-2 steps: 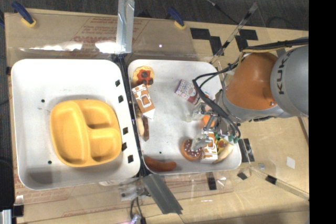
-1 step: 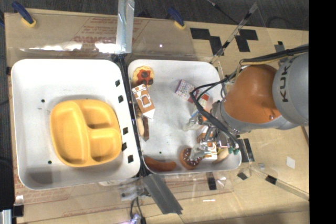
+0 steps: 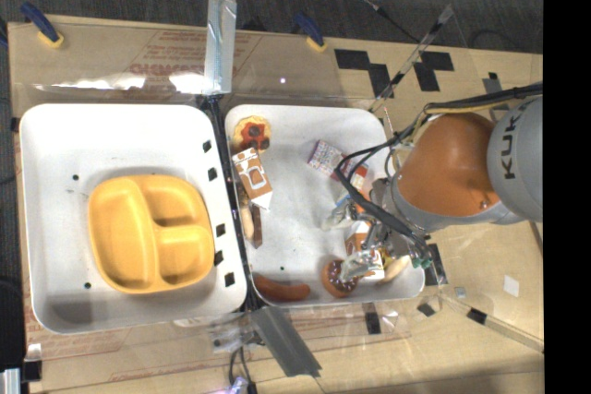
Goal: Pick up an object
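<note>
On the grey arm (image 3: 528,163) at the right I can read the black letters "KU", the start of its brand name, running sideways. The clear sheet (image 3: 138,60) along the far edge of the bench carries faint red printing that I can't make out. The small packets (image 3: 325,156) in the right bin (image 3: 295,189) have printing too small to read.

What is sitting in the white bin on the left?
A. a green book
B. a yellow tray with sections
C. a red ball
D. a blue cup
B: the left bin holds a yellow tray divided into compartments, lying flat near its middle.
</note>
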Motion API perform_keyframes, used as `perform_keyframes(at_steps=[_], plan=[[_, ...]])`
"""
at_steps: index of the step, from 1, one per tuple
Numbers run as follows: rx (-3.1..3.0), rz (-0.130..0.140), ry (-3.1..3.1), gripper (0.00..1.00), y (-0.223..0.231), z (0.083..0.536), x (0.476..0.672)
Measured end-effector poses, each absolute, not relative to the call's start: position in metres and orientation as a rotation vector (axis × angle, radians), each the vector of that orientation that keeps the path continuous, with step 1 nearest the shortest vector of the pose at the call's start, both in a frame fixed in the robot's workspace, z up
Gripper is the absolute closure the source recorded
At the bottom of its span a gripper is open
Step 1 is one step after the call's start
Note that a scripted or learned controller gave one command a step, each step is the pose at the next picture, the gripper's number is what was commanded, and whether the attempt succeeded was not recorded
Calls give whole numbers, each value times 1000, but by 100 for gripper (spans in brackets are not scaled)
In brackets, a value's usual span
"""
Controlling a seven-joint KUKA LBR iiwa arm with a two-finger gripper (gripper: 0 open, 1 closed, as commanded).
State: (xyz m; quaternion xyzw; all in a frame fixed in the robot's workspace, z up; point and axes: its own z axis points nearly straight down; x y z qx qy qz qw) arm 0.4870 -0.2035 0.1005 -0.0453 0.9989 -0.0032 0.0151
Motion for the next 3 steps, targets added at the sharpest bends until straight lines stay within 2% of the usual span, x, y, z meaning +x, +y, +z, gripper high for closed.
perform_keyframes(at_steps=[1, 2, 3], plan=[[-249, -9, 3109, 0, -202, 100, 491], [-362, -17, 3097, 0, -174, 100, 492], [-373, -10, 3112, 100, -173, 109, 489]])
